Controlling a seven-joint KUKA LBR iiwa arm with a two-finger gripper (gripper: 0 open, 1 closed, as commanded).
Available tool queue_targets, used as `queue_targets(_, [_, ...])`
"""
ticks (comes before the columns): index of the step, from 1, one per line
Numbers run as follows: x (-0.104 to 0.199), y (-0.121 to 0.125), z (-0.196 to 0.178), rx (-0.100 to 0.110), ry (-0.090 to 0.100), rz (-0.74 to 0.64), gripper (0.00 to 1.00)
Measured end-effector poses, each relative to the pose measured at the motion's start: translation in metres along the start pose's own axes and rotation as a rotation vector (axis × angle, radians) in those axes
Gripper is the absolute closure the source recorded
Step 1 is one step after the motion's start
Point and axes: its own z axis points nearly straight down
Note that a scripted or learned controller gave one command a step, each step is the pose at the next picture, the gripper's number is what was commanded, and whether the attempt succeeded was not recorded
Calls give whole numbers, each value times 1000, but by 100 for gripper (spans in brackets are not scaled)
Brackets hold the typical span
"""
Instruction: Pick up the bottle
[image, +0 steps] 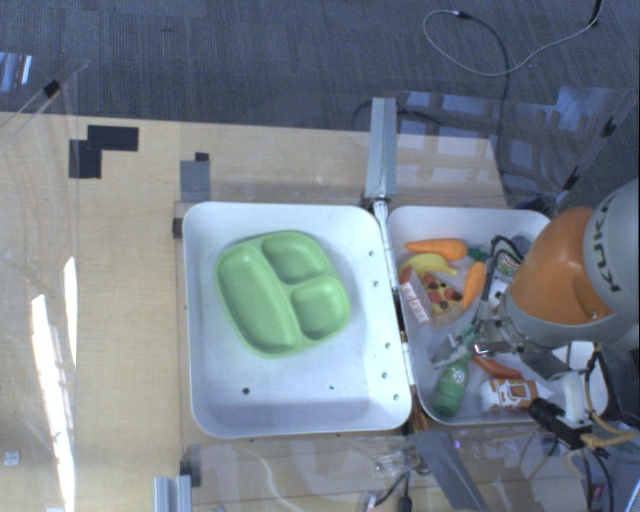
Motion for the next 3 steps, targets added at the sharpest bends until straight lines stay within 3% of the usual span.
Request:
queue_targets(1, [4, 3, 3, -9, -5, -138, 0])
queue_targets(2, [5, 6, -8, -15, -4, -139, 100])
queue_targets(3, [40, 38, -92, 0, 1, -93, 100])
